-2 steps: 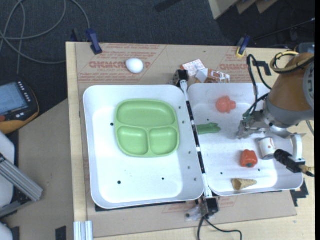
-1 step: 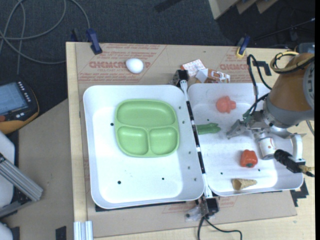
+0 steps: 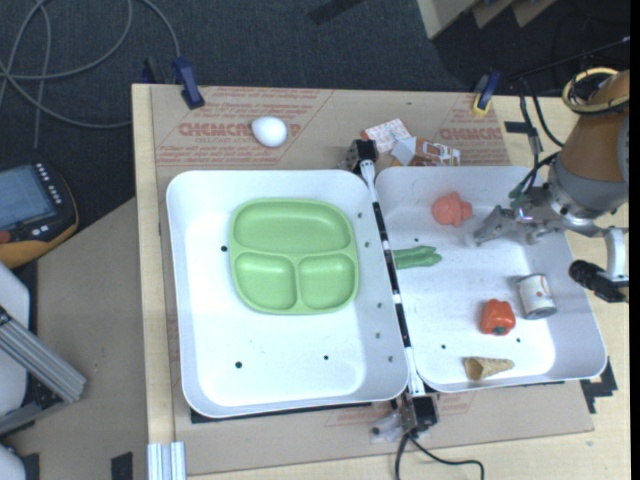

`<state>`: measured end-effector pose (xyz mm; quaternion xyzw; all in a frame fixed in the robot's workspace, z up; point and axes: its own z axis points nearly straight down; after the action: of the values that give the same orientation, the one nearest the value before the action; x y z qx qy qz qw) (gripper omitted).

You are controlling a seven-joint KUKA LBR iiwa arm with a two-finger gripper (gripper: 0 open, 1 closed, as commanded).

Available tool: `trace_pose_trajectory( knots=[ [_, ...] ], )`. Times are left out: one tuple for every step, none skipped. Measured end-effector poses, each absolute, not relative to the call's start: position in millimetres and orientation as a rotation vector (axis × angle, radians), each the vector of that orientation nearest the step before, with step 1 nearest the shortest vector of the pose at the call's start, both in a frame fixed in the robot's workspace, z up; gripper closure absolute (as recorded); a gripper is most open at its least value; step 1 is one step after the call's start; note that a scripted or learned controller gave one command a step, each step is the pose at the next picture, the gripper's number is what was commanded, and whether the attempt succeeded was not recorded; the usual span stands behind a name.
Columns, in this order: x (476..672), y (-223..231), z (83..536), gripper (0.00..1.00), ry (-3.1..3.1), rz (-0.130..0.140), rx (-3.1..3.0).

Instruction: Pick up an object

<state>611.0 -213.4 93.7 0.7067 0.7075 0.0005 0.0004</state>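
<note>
gripper (image 3: 497, 226) hangs over the right bin (image 3: 560, 353) beside the pink toy (image 3: 451, 209) (grip state unclear).

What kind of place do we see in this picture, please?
Most likely a robotics lab, not a kitchen. Two white bins sit on a bench clamped with clips, toy food such as a pepper lies in the right bin, and cables run over the carpet.

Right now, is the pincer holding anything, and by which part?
Nothing is held. The pincer hangs open over the right bin, beside the orange-pink toy without touching it.
</note>
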Motion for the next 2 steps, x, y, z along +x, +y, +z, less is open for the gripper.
trace_pose_trajectory(
  knots=[
    [540.2,-194.4,88.8,0.00,2.221,-0.001,2.223],
    [499.9,-143.2,84.1,0.00,2.223,-0.001,2.222]
  ],
)
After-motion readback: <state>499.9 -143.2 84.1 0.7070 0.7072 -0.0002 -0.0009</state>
